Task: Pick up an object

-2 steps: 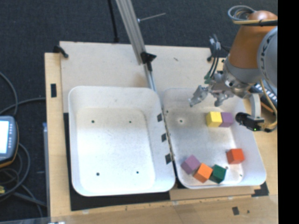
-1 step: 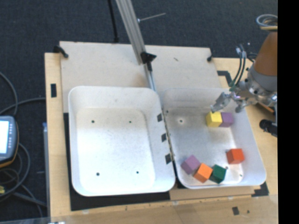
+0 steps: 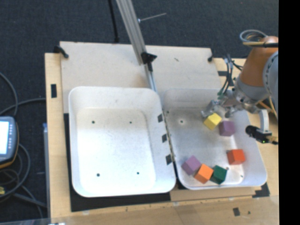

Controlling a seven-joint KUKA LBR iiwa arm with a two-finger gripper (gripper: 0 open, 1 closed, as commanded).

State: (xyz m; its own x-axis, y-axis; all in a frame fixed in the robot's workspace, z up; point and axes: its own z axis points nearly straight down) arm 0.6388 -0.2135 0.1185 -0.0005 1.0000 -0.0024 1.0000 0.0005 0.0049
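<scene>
My gripper [image 3: 218, 110] hangs over the upper part of the right bin [image 3: 187, 107], its fingers spread apart. A yellow cube [image 3: 212, 121] lies on the bin floor just below and slightly left of the fingertips, not between them. Beside it on the right sits a pale purple cube [image 3: 227, 128]. Further down the bin lie a red-orange cube [image 3: 236, 156], a second purple cube [image 3: 191, 165], an orange cube [image 3: 204, 173] and a green cube [image 3: 218, 174], the last three touching in a row near the front wall.
The left bin [image 3: 75, 102] stands beside the right one, divided by their adjoining walls. A slanted aluminium post [image 3: 133, 27] rises from the bench behind the bins. A handheld pendant [image 3: 7, 139] lies off the bench at far left.
</scene>
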